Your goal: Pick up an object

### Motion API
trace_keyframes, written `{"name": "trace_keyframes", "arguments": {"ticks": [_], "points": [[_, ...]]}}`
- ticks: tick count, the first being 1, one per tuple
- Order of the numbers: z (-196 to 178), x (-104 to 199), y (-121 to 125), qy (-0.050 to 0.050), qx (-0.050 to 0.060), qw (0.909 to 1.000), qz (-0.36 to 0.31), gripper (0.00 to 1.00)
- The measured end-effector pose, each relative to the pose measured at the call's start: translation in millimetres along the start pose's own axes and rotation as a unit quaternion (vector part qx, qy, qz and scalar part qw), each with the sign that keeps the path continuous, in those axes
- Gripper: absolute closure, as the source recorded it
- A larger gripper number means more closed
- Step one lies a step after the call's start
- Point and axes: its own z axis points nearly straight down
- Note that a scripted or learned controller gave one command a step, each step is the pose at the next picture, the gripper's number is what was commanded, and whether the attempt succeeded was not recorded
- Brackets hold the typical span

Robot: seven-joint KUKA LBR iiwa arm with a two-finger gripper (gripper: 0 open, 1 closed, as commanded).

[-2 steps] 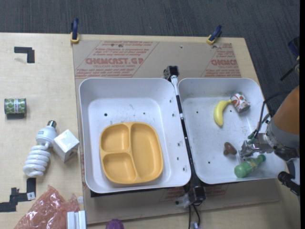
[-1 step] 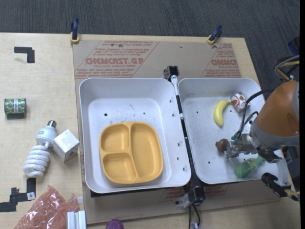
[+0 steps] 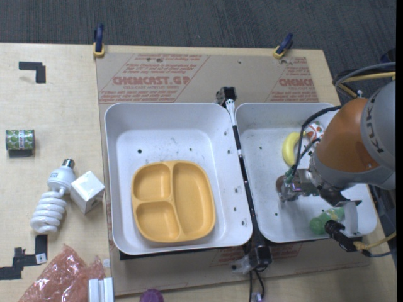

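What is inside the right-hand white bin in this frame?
In the right shallow white bin: a yellow banana-shaped object near the back, a green object near the front, and the end effector low over the floor. The grey and orange arm hides the rest.

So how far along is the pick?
Done: the arm has reached into the right bin, and the gripper sits low over the bin floor. In hand: nothing that I can see at the gripper. Left: the yellow object and the green object both lie in the bin, so the grasp and lift remain.
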Motion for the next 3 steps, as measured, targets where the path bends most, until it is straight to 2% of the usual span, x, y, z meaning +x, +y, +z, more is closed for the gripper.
{"name": "trace_keyframes", "arguments": {"ticks": [1, 2, 3], "points": [[-10.0, -0.6, 1.2, 0.0, -0.001, 1.0, 0.001, 1.0], [-45.9, -112.4, 9.9, -0.001, 0.0, 1.0, -0.001, 1.0], [-46.6, -117.9, 11.9, -0.001, 0.0, 1.0, 0.0, 1.0]]}}
